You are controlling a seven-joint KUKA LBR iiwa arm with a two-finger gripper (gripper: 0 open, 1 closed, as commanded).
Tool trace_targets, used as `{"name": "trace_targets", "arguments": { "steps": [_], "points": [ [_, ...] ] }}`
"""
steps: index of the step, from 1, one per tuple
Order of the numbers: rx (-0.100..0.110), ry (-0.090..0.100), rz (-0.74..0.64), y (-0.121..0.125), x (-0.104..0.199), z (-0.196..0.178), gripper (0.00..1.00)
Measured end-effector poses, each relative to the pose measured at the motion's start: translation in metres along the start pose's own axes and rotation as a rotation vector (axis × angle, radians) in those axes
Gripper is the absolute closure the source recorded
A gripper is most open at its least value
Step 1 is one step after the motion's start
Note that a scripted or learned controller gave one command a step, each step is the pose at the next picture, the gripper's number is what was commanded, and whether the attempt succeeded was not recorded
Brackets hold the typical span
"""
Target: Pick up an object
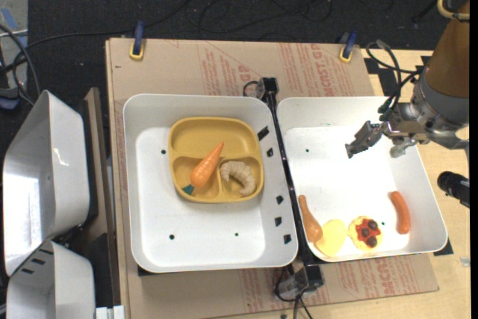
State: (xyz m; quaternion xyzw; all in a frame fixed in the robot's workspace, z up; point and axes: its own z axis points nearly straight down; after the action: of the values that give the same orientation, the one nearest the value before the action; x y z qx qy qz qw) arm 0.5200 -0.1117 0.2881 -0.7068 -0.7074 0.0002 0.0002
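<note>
Over the far half of the right bin (351,104), above bare white floor: the gripper (381,142), spread apart and pinching nothing. By the look of things, still at the approach stage, with no toy chosen or touched yet.

Best to go for the sausage (401,211), near the right wall of that bin and nearer the viewer than the pincer. Lies alone, well apart from its neighbours, so no crowding on either flank. Bring the wrist toward the near side and a little right, then turn it to straddle the short width, not the length. Come straight down, keeping clear of the sloping bin wall just beside it. Close only once low enough to catch the middle of the body; too high and likely to squeeze it out sideways. Lift slowly and check for something actually between the prongs.

As for the sausage itself: a small orange-red stick, rounded at both ends, lying flat and running roughly near-to-far. Smooth and probably slippery, judging by the sheen.

Less tempting: the round red-and-yellow piece (365,231) and the pale yellow blob (334,235) touching it, both flat. Further left, the carrot (207,165) and shrimp (240,175) on the yellow plate (216,132).
</note>
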Motion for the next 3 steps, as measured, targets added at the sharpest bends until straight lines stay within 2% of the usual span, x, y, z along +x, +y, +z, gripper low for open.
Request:
{"name": "trace_targets", "arguments": {
  "steps": [1,3],
  "points": [
    [0.003,0.0,0.003,0.004,-0.009,0.049,0.0],
    [0.005,0.001,0.002,0.012,-0.015,0.171,0.0]
  ]
}}
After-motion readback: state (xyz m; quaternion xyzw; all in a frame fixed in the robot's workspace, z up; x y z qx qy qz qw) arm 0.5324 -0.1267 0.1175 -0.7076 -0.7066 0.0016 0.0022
